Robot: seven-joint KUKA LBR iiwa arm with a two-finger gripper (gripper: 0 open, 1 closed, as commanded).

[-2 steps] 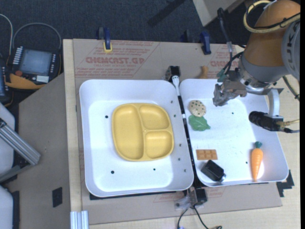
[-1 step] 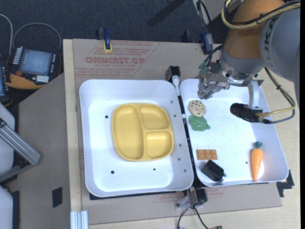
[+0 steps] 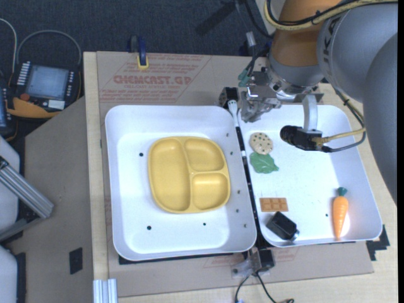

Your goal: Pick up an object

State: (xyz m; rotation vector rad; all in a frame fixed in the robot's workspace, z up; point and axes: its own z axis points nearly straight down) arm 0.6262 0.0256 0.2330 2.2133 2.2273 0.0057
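- Left bin [image 3: 120,169]: a yellow plate [image 3: 188,173] with three compartments.
- Right bin [image 3: 360,169]: a cookie [image 3: 261,143] touching a green leaf [image 3: 263,163], a brown cracker [image 3: 273,204], a black block [image 3: 281,225] and a carrot [image 3: 340,213] (near the front corner).
- The gripper [image 3: 255,109] hangs above the right bin's far left corner, just behind the cookie; its grasp cannot be told.

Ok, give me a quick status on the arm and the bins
Gripper over right bin's top-left corner, holding nothing visible. Cookie and green piece just below it. Carrot, cracker, black block lower down. Nothing blocking.
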